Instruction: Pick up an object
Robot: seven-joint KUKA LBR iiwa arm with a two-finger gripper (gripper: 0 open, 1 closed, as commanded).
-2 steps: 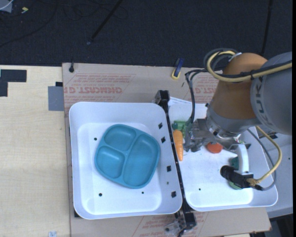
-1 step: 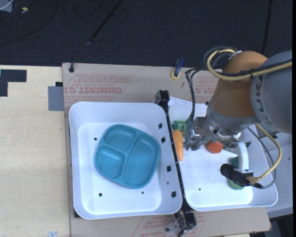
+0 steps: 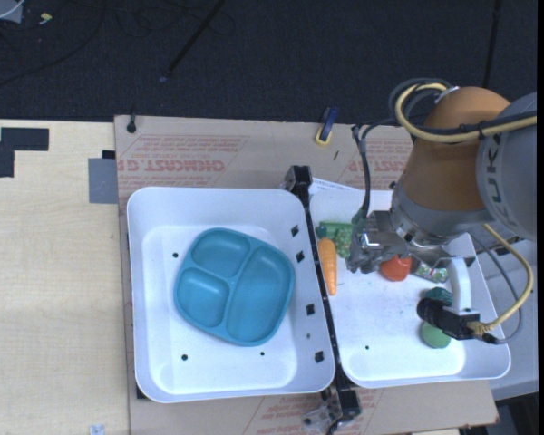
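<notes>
My gripper [image 3: 364,250] hangs low over the right bin [image 3: 390,352], near its upper left part. An orange carrot [image 3: 327,265] lies along the bin's left wall, just left of the gripper. A green leafy piece [image 3: 336,236] sits above the carrot, touching the gripper's left side. Right beside the gripper, on its right, lies a small red object [image 3: 395,268]. At the bin's right side rests a green ball [image 3: 434,333], with a teal piece [image 3: 438,294] above it. The arm's body hides the bin's upper right part.
The left bin [image 3: 154,352] holds a blue divided plate [image 3: 234,285]. A black divider [image 3: 313,270] runs between the bins. A black cable part [image 3: 446,317] of the arm hangs over the green ball. A blue and yellow clamp [image 3: 325,127] sits at the board's far edge.
</notes>
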